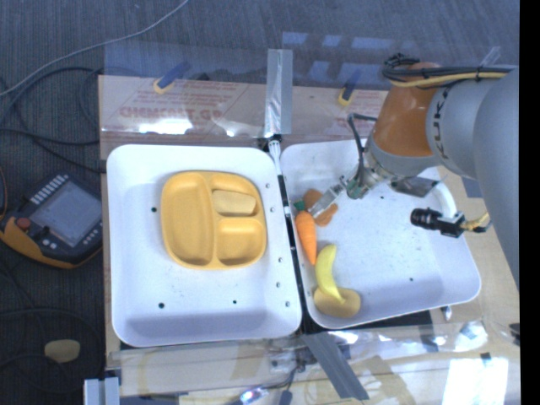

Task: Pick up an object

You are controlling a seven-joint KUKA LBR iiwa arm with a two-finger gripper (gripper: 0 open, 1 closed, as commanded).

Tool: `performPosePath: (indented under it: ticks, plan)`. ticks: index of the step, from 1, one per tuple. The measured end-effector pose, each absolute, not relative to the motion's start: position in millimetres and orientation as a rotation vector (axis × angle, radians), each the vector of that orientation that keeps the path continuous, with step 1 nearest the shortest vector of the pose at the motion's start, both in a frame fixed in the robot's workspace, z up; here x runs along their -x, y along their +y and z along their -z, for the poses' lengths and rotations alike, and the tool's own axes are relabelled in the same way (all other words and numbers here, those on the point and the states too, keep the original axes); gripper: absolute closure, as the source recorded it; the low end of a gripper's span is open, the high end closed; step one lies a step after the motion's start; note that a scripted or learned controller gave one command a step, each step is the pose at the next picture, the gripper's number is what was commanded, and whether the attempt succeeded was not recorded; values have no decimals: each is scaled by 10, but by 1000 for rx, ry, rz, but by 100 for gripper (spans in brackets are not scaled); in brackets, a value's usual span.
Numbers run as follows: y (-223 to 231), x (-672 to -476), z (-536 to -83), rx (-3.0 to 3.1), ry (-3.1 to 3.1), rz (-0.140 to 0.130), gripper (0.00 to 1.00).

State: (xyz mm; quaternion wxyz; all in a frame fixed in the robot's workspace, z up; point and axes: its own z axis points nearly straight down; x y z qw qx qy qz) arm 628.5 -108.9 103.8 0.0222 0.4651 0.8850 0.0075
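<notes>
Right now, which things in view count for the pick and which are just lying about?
For the pick:
- gripper, low in the right bin
- small orange piece at the gripper tip
- carrot
- banana

Lying about:
- yellow divided tray in the left bin
- handheld pendant on the floor
- cardboard behind the bins

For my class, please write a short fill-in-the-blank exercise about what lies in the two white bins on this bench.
1. The yellow divided tray lies in the ____ bin.
2. The carrot lies in the right bin, along its ____ wall.
3. The banana is coloured ____.
4. The pincer reaches down into the ____ bin.

Missing words: left; left; yellow; right
</notes>
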Motion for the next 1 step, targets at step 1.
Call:
performPosePath:
  ticks: [1]
  plan:
    - [-1041, -6376, -1039, -1192, 2859, -10, 0]
